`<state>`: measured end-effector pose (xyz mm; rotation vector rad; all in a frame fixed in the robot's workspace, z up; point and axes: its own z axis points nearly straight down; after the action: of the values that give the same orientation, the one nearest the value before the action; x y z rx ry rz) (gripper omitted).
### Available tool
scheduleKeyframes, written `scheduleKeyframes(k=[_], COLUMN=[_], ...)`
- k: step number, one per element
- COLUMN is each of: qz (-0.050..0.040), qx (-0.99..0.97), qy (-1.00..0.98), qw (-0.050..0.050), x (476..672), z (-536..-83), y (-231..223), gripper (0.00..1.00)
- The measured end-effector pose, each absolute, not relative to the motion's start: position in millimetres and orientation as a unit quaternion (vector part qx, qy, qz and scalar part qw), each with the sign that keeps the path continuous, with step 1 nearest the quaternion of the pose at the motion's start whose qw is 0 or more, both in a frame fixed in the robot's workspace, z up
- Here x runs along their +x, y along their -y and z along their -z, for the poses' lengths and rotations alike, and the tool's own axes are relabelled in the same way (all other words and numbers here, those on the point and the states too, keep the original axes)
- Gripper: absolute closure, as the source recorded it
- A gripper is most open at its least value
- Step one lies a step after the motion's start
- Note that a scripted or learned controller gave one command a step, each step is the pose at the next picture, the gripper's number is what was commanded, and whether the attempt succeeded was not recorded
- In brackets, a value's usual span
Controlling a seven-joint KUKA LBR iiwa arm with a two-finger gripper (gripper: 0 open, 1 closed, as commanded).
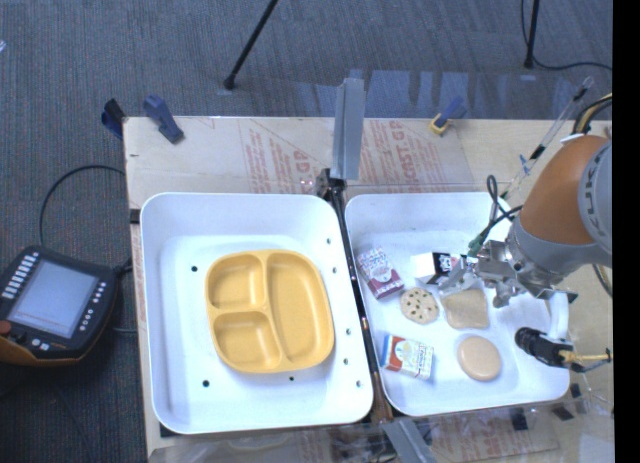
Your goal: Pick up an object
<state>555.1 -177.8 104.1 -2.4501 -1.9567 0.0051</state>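
Note:
My gripper [478,277] hangs low over the right bin [400,221], at the far edge of a tan slice of toast [466,311]. Close to its left lies a small black and white packet [441,264]. A chocolate-chip cookie [419,305] lies left of the toast. A round tan disc [480,358] rests near the bin's front. A red and white packet [380,271] is near the bin's left wall. A white, orange and blue packet [408,356] is at the front left. I see nothing lifted off the bin floor.
The left bin [170,251] holds a yellow divided plate [269,309]. A grey upright post [349,136] stands behind the seam between the bins. A teach pendant [55,303] lies on the floor at the left. Clamps sit on the bench's far edge.

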Motion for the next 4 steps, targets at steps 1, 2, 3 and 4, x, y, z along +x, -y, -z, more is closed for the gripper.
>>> scheduleKeyframes(k=[1, 2, 3, 4], qz=[-0.0001, -0.0046, 0.0026, -0.0011], qx=[-0.719, -0.717, -0.740, -0.740], qy=[0.695, 0.697, 0.673, 0.672], qw=[0.000, 0.005, -0.001, 0.001], x=[636.3, 633.7, 646.5, 644.3], z=[-88.5, -95.7, -190.7, -186.3], y=[142.5, 142.5, 70.5, 71.6], gripper=[0.00, 1.00, 1.00, 0.00])
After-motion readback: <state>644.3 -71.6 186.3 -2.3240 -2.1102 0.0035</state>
